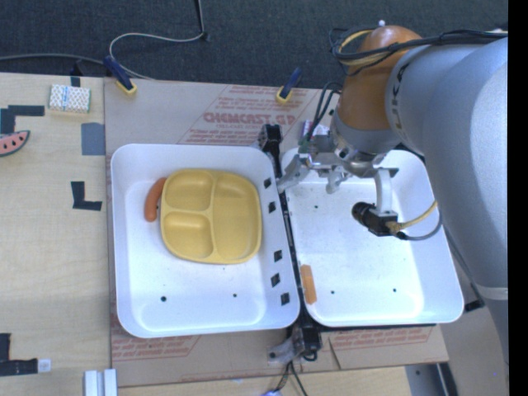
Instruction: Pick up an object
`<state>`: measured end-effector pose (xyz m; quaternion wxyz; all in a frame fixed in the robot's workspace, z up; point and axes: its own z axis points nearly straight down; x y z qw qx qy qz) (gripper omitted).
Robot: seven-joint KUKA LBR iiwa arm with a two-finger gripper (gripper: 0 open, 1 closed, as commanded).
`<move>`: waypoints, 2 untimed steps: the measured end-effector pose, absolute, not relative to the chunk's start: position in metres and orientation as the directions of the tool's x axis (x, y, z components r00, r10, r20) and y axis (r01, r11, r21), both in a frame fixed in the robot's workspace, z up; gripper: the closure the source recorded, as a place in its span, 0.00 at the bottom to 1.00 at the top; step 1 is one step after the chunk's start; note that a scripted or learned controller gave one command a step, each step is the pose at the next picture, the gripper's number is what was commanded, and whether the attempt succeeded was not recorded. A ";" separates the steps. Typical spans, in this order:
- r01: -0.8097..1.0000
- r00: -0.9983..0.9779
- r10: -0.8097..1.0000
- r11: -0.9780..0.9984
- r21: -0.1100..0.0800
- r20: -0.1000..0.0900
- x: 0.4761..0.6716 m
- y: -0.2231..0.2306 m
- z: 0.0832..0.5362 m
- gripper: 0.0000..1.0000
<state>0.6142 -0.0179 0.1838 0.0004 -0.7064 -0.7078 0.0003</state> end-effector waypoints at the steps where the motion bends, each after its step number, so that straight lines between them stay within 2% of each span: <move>1: 1.000 -0.002 1.000 0.002 -0.001 0.000 0.668 0.029 0.184 0.00; 2: 1.000 -0.003 1.000 0.003 -0.002 -0.004 0.668 0.029 0.194 1.00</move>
